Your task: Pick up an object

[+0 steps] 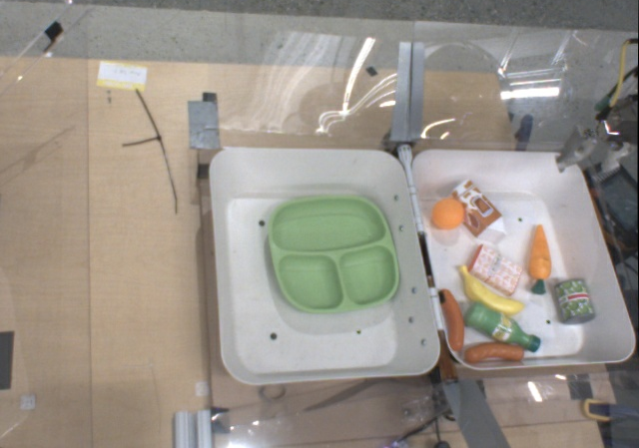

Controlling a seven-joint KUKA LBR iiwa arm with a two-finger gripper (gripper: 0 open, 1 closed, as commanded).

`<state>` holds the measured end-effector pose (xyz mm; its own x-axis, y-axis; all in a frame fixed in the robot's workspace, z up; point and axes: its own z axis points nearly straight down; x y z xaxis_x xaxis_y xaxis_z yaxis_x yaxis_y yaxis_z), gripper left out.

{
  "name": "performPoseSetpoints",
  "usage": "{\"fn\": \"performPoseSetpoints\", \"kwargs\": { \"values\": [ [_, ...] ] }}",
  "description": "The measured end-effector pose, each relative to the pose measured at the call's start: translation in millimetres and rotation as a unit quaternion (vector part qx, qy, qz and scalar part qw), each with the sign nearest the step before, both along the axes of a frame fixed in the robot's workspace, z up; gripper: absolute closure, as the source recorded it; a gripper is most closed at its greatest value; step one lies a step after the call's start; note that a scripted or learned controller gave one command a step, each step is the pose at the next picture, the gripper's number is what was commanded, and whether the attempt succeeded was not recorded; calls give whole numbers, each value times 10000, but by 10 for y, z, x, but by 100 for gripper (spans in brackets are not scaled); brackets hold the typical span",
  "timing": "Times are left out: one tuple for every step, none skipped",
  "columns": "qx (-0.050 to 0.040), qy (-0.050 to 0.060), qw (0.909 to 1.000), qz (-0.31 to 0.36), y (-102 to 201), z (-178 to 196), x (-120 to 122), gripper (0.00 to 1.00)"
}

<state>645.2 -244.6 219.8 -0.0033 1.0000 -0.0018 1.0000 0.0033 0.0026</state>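
The right bin (589, 236) holds several small items. An orange ball (448, 214) lies by a brown and white carton (477, 207). A pink patterned box (496, 268) sits over a yellow banana (489, 292). A carrot (540, 251) and a green can (573, 299) lie to the right. A green bottle (502, 327) and two red sausages (452, 318) (492, 352) lie at the front. My gripper (582, 150) pokes in as a grey piece at the right edge, over the bin's far right corner and apart from every item.
The left bin (240, 336) holds a green three-compartment plate (332, 253). A metal divider post (404, 97) stands behind the seam between the bins. Clear plastic walls rise behind both bins. Bare wooden bench (90, 266) lies to the left.
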Motion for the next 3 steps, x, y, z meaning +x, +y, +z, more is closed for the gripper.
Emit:
{"fn": "performPoseSetpoints", "kwargs": {
  "values": [
    [4,2,9997,258,720,-929,-111,0],
    [-36,-154,9992,355,1103,-1080,-6,0],
    [-65,-186,9931,1157,1262,-1114,-269,0]
  ]
}}
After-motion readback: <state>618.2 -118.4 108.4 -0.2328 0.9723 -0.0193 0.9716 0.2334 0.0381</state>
